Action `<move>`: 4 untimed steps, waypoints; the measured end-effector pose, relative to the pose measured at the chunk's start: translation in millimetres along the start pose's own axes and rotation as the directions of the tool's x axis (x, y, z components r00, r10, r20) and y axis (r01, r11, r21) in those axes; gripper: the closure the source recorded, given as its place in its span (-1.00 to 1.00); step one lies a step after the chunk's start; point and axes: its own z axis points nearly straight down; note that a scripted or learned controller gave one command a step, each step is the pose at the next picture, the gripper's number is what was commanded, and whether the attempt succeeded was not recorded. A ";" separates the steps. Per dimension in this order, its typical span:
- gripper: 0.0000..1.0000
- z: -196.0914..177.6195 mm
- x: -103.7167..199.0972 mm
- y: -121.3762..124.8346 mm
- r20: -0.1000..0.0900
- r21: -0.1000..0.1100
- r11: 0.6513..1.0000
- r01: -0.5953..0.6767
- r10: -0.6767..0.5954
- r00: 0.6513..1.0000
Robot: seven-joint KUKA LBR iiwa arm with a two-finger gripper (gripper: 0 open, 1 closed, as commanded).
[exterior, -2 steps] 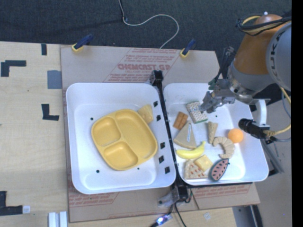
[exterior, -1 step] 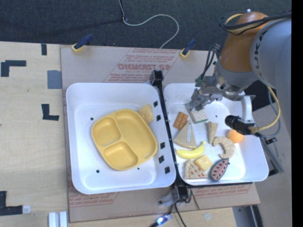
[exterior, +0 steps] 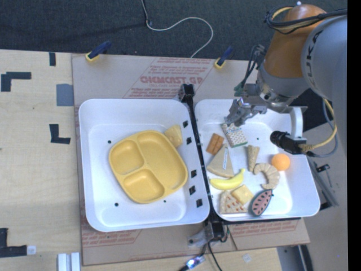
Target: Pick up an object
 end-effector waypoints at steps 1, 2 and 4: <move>1.00 20.8 -5.7 -3.3 0.002 0.003 1.000 -0.002 0.002 1.000; 1.00 11.3 -14.0 -6.2 0.001 0.001 1.000 -0.001 0.001 1.000; 1.00 -0.4 -0.2 0.2 0.000 -0.001 1.000 0.000 0.000 1.000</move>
